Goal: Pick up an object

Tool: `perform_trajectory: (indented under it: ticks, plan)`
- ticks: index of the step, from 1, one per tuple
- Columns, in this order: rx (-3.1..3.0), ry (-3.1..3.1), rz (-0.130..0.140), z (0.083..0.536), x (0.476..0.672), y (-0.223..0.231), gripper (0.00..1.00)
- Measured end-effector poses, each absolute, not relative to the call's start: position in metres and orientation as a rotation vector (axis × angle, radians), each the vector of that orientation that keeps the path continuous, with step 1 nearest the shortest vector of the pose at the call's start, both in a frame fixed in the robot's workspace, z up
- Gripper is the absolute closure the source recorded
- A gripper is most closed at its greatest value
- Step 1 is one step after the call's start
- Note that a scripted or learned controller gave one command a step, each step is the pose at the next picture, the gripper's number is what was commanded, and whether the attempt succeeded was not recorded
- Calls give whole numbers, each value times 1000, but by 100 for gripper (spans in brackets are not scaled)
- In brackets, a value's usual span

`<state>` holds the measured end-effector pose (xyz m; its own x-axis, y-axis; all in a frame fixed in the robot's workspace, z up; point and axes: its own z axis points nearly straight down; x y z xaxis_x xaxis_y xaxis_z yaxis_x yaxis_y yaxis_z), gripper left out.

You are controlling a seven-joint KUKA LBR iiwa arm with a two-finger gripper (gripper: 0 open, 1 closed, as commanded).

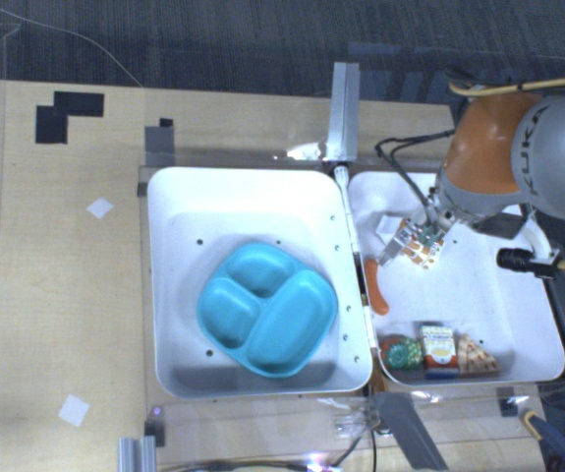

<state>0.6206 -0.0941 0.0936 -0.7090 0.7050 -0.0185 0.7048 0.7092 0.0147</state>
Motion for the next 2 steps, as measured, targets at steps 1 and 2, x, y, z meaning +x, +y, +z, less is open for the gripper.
perform_trajectory:
  ticks: [1,2]
  plan:
    - [1187,2872,16,108,624,-94,100]
    - [1304,2849,7,218,625,-42,100]
